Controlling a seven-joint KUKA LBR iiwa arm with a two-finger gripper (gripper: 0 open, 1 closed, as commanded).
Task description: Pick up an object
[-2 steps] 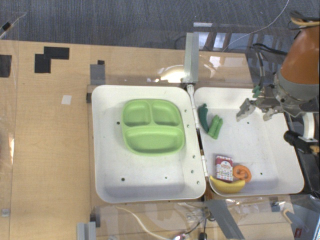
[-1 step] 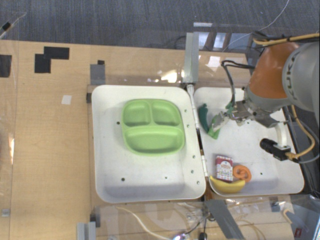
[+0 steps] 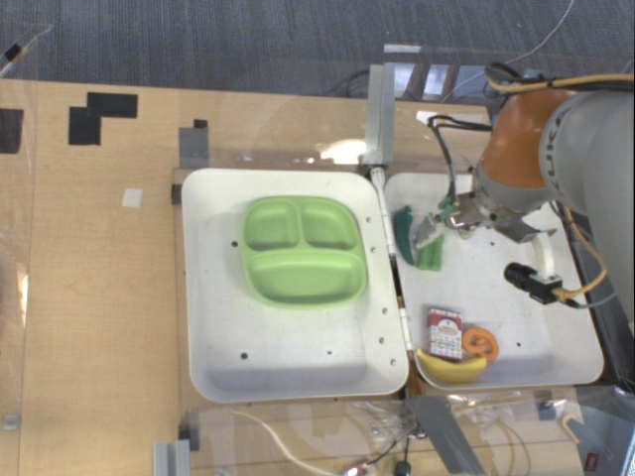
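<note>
**A:** Banana (image 3: pixel 451 368) lies nearest, against the near wall of the right bin (image 3: pixel 536 355). A red carton (image 3: pixel 444 331) touches its far side, and an orange ring (image 3: pixel 480 343) sits just right of the carton.

**B:** Where is there open room?

**A:** The right bin's middle is bare. In the left bin (image 3: pixel 213 345) a green divided plate (image 3: pixel 302 250) sits near the middle, with bare floor all round it, widest on the near side.

**B:** And the arm?

**A:** The arm (image 3: pixel 585 147) comes in from the right over the far side of the right bin. The tool (image 3: pixel 437 229) hangs low near the wall between the bins. Whether it is spread or pressed together, I cannot tell.

**B:** What is beside it?

**A:** A light green piece (image 3: pixel 431 256) lies just on its near side. A dark green piece (image 3: pixel 404 231) lies to the left, close against the dividing wall, which crowds that side. Whether the tool touches either, I cannot tell.
</note>
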